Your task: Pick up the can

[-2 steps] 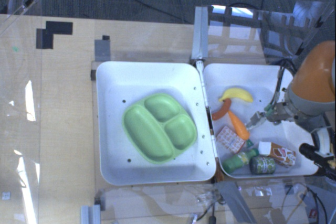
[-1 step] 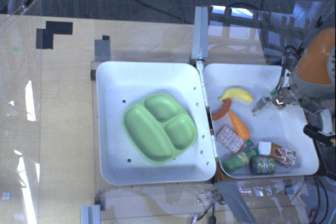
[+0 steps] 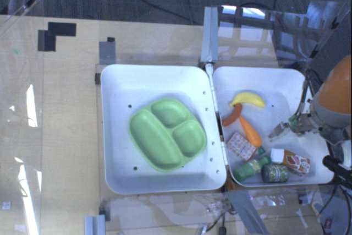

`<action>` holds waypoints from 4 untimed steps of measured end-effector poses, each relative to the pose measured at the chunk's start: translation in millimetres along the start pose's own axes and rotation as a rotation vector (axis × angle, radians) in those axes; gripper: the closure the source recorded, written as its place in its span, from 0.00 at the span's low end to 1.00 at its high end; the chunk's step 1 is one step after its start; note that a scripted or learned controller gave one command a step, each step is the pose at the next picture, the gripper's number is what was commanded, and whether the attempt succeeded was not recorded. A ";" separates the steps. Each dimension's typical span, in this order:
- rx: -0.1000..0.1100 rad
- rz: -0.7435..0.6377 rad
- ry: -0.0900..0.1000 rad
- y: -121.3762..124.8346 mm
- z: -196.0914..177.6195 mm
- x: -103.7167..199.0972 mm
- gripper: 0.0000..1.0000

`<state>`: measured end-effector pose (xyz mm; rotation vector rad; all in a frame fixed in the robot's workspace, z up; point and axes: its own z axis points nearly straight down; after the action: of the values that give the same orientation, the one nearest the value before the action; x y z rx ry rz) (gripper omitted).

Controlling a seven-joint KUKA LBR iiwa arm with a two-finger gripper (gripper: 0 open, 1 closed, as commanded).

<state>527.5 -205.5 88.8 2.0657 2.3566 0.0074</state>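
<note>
Bright, even overhead light; glare on clear panels (image 3: 27, 113); slight softness throughout.

A broad, rounded orange band (image 3: 336, 88) is seen on the arm, just right of the right bin (image 3: 286, 77), with a grey ring directly beneath it. From that ring a small grey metallic gripper (image 3: 283, 128) with thin, pale fingers is carried over the right bin's floor. A thin grey cable is noted beside the band, and black fittings are visible below the grey ring.
</note>
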 end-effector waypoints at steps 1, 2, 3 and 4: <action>-0.010 0.398 -0.004 -24.4 -1.6 86.9 0.00; 0.004 0.436 0.000 -18.9 -3.0 34.2 0.00; 0.005 0.377 0.001 0.4 -38.1 47.0 0.00; 0.005 0.368 0.000 7.9 -2.5 9.2 0.00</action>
<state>534.1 -195.3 91.3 2.4656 1.9417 0.0043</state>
